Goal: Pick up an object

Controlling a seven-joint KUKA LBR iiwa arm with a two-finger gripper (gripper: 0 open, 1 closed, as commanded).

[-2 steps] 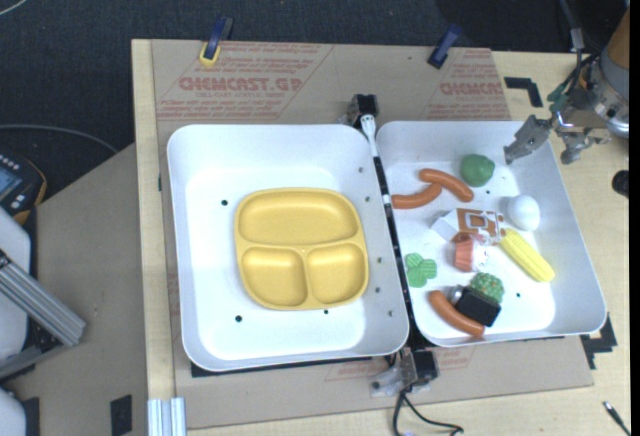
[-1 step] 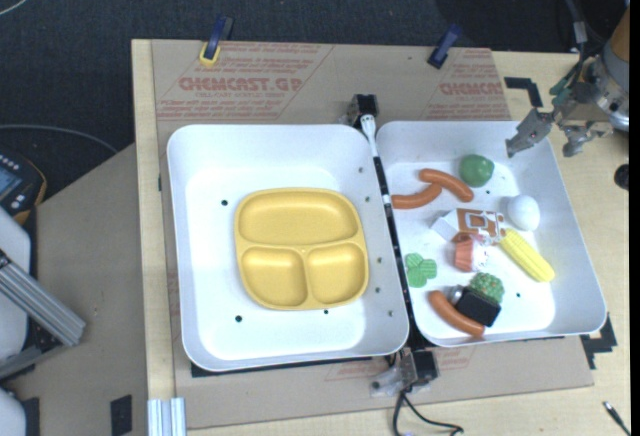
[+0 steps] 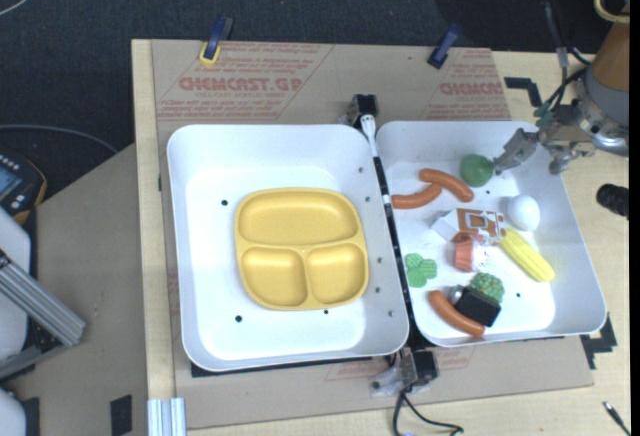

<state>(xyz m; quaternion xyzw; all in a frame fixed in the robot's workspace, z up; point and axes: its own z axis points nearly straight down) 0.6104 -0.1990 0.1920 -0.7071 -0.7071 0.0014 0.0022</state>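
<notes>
Hovering at the right bin's (image 3: 570,299) two o'clock corner, the gripper (image 3: 545,152) spreads its fingers wide and holds nothing. A green ball (image 3: 476,168) lies just beside its nine o'clock finger. Sausages (image 3: 445,184), an egg (image 3: 521,212) and corn (image 3: 527,255) lie nearby. A yellow tray (image 3: 300,247) sits in the left bin (image 3: 200,164).

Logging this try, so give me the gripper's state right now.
Gripper: over the far side of the right bin, beside the green ball; open or closed cannot be told, nothing seen held.
</notes>
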